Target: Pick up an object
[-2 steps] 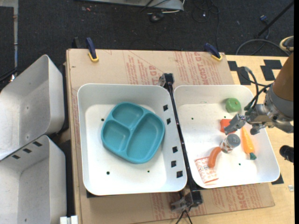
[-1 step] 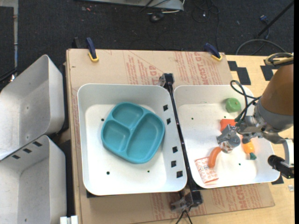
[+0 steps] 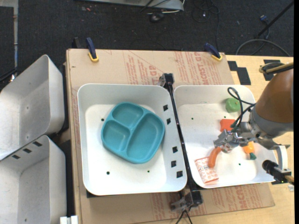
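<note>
Dark carpet fills the upper part of the frame, crossed by loose cables and a grey metal bar, and below it sits a brown cardboard-covered bench [image 3: 140, 66] held by two yellow-tipped clamps [image 3: 93, 55] at its far edge. Two shallow white bins lie side by side on the board. Inside the left bin [image 3: 88, 125], near the centre of the frame, rests a teal plate [image 3: 133, 132] with three compartments, lying flat. The right bin [image 3: 201, 94] holds several small things: a green lump [image 3: 232, 105] toward its upper right, an orange-red block [image 3: 227, 124] just below that, a carrot-shaped orange piece [image 3: 213, 157] tilted toward the lower middle, a red-and-white packet [image 3: 206, 170] near the bin's lower left corner, and a small orange and teal bit [image 3: 250, 149] at the right. From the right edge the grey arm [image 3: 275, 111] with its orange band reaches over this bin. Its gripper [image 3: 226, 141] is low over the bin floor, just above the upper end of the carrot-shaped piece and just below the orange-red block; whether its tips are spread or pressed together cannot be told, nor whether they touch anything. Two more white tubs [image 3: 28, 97] stand off the bench at the left edge.
</note>
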### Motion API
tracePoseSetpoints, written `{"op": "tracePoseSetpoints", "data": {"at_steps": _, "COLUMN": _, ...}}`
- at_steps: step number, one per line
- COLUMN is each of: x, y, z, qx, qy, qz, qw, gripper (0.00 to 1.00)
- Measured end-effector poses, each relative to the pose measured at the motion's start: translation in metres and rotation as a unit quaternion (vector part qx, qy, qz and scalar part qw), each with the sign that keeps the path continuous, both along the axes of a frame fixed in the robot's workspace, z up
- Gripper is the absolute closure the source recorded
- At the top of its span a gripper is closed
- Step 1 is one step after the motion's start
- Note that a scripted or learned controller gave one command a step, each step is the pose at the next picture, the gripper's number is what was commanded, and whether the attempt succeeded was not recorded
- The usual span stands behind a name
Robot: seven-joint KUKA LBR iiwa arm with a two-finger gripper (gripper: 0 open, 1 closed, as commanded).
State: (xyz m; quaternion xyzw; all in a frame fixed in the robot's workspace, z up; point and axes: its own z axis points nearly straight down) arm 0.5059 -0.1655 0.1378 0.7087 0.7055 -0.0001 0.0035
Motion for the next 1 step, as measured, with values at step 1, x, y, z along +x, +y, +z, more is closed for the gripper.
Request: {"op": "tracePoseSetpoints", "data": {"at_steps": 1, "x": -0.0008, "y": 0.0018, "z": -0.0107, "qx": 0.0022, "qy": 0.002, "qz": 0.002, "qw": 1.0000, "gripper": 0.00}}
